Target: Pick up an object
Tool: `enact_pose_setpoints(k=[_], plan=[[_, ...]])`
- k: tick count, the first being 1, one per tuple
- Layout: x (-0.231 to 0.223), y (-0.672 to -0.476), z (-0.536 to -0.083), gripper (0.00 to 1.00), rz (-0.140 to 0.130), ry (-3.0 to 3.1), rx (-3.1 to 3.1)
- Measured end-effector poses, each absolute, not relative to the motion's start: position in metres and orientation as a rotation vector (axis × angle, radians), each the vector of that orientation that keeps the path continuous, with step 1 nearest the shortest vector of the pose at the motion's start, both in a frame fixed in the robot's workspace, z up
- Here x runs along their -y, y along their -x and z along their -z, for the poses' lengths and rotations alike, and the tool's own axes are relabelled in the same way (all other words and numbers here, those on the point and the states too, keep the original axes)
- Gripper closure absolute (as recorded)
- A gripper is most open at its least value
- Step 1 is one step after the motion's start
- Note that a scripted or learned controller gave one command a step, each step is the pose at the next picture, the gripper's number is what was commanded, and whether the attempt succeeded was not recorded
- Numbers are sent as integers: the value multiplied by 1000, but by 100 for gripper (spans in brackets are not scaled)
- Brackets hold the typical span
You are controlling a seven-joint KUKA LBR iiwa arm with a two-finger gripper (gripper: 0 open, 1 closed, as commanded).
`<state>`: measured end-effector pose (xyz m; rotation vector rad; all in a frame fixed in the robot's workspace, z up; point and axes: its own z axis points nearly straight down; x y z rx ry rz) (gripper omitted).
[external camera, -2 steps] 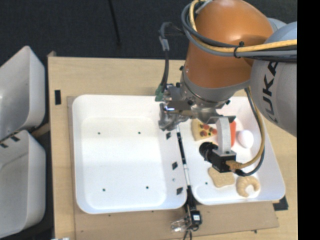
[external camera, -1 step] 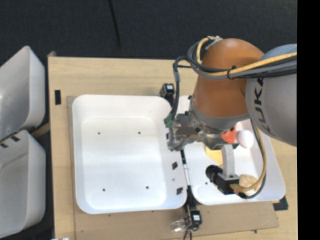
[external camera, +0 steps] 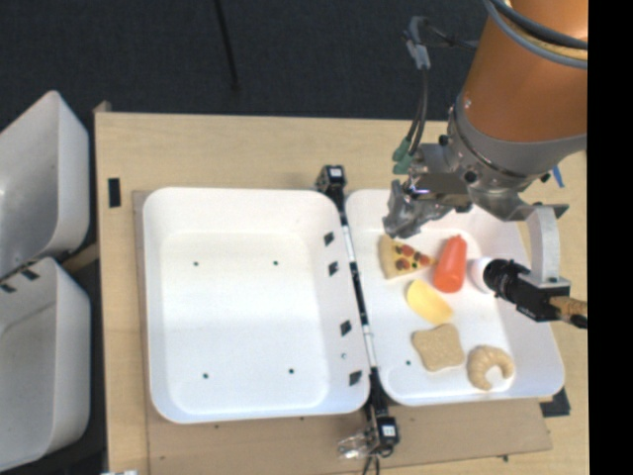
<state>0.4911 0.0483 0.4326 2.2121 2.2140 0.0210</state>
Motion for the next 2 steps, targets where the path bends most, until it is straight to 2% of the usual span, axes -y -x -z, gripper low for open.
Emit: enact_pose_setpoints(k=[1, 2], plan=[[-88, -490, -427, 100, -2, -2215, -2227], [-31, -489, -346, 100, 12, -2229, -2218]])
